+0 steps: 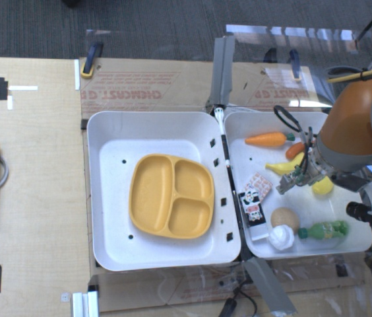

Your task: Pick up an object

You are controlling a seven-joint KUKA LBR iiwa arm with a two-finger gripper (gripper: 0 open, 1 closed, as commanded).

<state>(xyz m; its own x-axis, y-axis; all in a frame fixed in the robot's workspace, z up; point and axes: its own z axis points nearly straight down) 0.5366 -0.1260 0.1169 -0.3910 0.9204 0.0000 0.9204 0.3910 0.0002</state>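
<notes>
The jaws (pixel 290 182) hang low in the right bin (pixel 354 246), but I cannot tell how they are set. A toy banana (pixel 279 168) lies just beside them, a yellow lemon (pixel 322 186) on their other side. Nothing looks picked up yet, so the grab is left to do.

The arm (pixel 361 121) comes in from the right edge of the view, its bulky orange band foremost, rounded and wide, with a grey section beneath it narrowing toward the wrist. From there the wrist slants down and to the left, ending in the gripper (pixel 290 182), which is low and tilted, pointing left and slightly toward the near side. The metal parts at its tip are small and cluttered, and how the jaws stand cannot be made out. Dark cabling trails off the arm toward the right.
</notes>
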